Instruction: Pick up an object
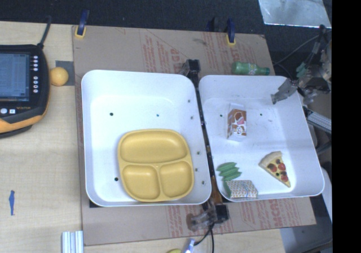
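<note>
1. The desk (34, 190) carries a brown cardboard sheet (141, 48), and two shallow white bins sit side by side on it.
2. The left white bin (135, 91) holds a yellow plastic divided tray (155, 164) with three compartments, lying in the near half.
3. The right white bin (293, 133) holds four items: a small white and brown packet (237, 123) near the middle, a toy pizza slice (276, 168) toward the near right, a green leafy toy piece (228, 170) at the near left, and a small patterned box (242, 189) touching the near rim just beside the green piece.
4. The claw (282, 92) hangs over the far right corner of the right bin, well apart from all four items. Whether it is open or closed cannot be told, and nothing is seen in it.
5. A green plastic bottle (250, 68) lies on the cardboard just beyond the right bin.
6. A black and orange handheld control pendant (20, 91) rests at the desk's left edge, with a small yellow ball (58, 75) just beside it.
</note>
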Robot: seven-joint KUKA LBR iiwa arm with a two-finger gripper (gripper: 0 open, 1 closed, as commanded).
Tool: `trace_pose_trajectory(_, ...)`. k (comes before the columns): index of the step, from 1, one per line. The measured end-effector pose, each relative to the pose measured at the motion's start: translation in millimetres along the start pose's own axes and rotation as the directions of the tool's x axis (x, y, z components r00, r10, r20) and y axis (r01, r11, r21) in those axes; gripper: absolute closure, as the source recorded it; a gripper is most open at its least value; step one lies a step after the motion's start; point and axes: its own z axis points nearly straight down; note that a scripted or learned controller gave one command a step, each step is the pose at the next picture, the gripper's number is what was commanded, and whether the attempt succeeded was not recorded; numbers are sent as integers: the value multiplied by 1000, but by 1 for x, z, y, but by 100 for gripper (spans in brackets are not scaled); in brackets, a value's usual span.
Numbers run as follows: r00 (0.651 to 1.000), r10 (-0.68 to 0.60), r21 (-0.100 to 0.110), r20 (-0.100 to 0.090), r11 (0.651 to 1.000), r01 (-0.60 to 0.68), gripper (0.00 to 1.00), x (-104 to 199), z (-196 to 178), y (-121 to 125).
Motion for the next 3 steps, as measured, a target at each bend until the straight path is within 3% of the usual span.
trace_pose_trajectory(1,1000,2,-1,-1,1000,-2,0,68,128,4)
trace_pose_trajectory(2,1000,1,-1,-1,1000,-1,0,75,139,30)
trace_pose_trajectory(3,1000,0,-1,-2,1000,0,100,75,129,31)
